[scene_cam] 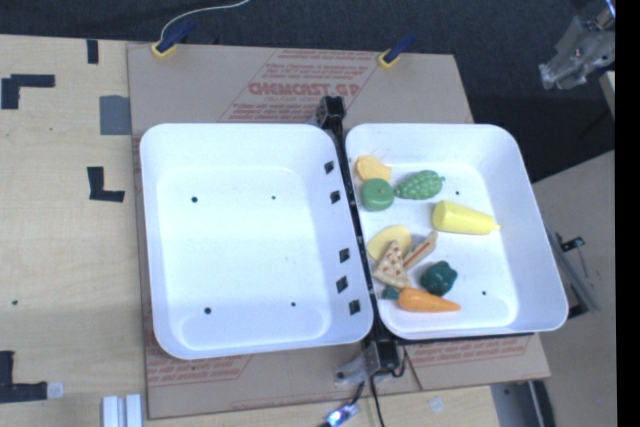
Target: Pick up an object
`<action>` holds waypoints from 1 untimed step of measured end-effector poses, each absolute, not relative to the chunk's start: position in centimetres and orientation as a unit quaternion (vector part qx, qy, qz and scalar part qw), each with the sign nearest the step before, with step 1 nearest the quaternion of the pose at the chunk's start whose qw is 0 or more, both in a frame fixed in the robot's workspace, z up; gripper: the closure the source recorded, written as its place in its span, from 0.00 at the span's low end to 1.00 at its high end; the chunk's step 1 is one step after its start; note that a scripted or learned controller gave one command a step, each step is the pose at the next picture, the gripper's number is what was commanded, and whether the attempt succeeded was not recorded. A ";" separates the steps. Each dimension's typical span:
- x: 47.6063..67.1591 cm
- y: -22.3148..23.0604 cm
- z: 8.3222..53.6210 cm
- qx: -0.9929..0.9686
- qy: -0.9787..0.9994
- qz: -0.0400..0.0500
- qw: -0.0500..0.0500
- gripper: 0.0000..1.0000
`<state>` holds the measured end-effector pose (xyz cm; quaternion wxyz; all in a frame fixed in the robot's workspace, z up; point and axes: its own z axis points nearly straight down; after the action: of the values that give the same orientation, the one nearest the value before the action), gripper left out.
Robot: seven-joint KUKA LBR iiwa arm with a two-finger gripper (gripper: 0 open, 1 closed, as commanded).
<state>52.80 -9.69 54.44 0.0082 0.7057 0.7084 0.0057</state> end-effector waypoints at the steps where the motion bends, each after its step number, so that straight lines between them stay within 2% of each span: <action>1: 48.0 -7.0 35.0 0.707 0.707 -0.006 -0.008 1.00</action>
<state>48.03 -6.97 34.97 -0.0080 0.7068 0.7073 -0.0063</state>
